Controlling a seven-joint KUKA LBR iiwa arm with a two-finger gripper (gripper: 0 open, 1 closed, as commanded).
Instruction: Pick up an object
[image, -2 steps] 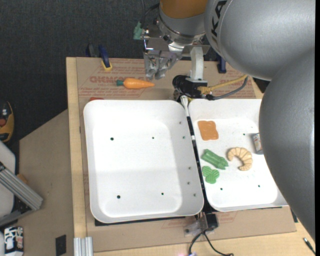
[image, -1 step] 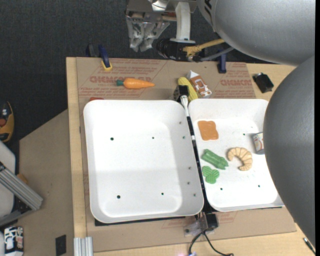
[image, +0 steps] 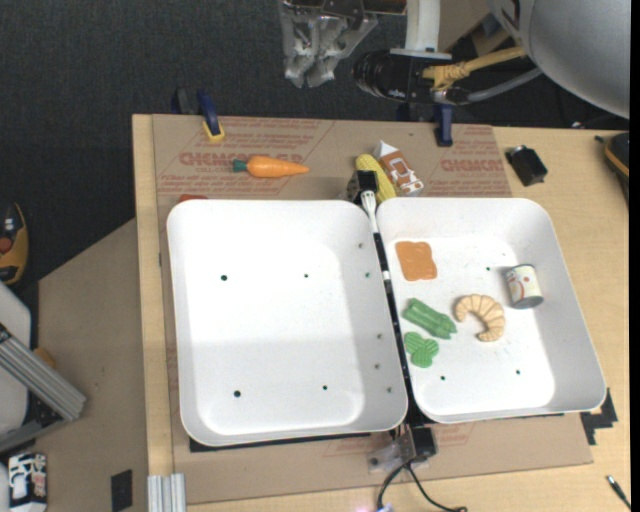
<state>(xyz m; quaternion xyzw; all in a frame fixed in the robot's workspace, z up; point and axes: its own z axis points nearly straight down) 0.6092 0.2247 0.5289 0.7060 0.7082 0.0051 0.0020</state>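
Eyeing the curved tan croissant (image: 482, 315) lying in my right bin (image: 560, 250).
A green pea pod (image: 428, 321) lies just beside it, a small can (image: 522, 285) near; my gripper (image: 318, 55) hangs beyond the bins, grip state unclear, nothing visibly held.

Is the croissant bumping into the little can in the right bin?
Apart. The camera view shows bare white bin floor between the croissant and the little can, which lies up and to its right.
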